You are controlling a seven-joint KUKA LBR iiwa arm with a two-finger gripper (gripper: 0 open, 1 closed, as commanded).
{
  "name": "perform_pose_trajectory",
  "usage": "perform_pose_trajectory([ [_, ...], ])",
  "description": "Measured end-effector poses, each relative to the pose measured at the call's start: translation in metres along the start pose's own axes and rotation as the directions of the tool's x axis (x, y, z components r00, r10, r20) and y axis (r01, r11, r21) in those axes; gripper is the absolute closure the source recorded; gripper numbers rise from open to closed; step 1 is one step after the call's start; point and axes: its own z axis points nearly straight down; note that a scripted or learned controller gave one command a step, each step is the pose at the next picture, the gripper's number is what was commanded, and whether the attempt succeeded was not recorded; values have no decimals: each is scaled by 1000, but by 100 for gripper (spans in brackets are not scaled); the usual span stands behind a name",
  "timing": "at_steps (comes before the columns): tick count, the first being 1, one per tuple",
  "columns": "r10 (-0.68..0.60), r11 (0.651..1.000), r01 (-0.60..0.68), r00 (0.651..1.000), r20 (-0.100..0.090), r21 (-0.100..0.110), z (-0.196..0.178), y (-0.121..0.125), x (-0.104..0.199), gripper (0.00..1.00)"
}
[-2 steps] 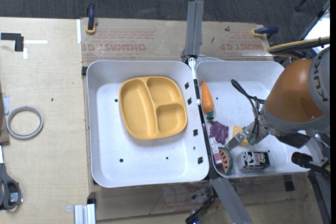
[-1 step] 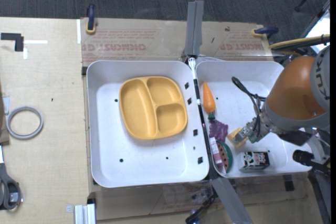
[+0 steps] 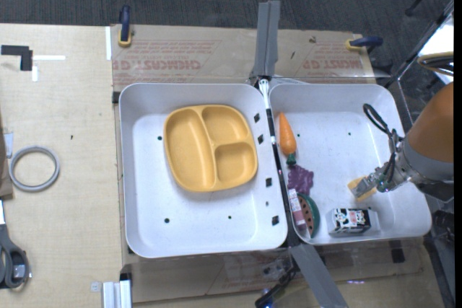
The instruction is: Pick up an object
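Nothing is lifted yet. Your end effector (image 3: pixel 369 184) sits low in the right bin (image 3: pixel 339 112), lower right of frame, touching a small yellowish object (image 3: pixel 360 188); whether it grips it, you cannot tell. Lifting remains.

A divided plate (image 3: pixel 211 148) lies in the left bin (image 3: pixel 137 177); a carrot (image 3: pixel 286 134) in the right bin (image 3: pixel 339 101).

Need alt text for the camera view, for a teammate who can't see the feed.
The arm's end effector is low in the right bin, beside a small yellow block, with a carrot, grapes, watermelon slice and milk carton nearby. The left bin holds a yellow divided plate.
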Motion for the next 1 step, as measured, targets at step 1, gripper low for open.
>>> perform_pose_trajectory([
  [1, 267, 964, -267, 964, 4, 0, 0, 13, 31, 100],
])
